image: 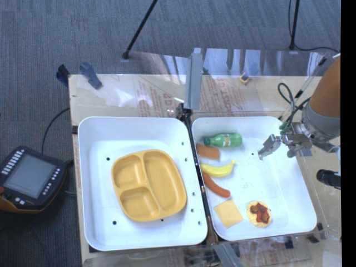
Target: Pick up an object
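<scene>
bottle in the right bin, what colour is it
Green, with a yellow band around the middle; the bottle lies on its side in the camera view.

grey carpet floor (67, 26), tripod legs (142, 24)

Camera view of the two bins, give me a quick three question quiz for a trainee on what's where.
1. True or false: the yellow tray lies in the left bin.
2. Which item lies nearest the right bin's front edge: A bottle, B banana, C pizza?
3. Fill in: the end effector hangs over the ___ bin.

Key: 1 true; 2 C; 3 right.
</scene>
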You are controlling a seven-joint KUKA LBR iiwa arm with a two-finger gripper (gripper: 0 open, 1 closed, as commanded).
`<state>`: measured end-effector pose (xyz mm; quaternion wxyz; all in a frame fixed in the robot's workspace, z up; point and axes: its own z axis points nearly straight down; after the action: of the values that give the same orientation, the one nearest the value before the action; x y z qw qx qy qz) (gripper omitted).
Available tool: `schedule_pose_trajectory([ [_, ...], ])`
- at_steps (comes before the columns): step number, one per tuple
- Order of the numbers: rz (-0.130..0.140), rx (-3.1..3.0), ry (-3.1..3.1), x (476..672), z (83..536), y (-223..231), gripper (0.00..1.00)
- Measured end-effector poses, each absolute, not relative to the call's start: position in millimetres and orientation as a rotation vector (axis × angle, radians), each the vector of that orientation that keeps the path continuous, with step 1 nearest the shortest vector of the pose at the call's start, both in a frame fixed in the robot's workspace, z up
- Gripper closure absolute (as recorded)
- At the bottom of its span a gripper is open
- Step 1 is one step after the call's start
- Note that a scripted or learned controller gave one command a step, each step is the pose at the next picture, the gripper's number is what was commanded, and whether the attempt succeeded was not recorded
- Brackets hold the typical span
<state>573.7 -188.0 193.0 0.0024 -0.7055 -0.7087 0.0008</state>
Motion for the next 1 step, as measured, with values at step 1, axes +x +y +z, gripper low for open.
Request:
schedule_pose_trajectory([
  [1,0.002,-2.213,-2.223,573.7,193.0,-188.0,0.0],
])
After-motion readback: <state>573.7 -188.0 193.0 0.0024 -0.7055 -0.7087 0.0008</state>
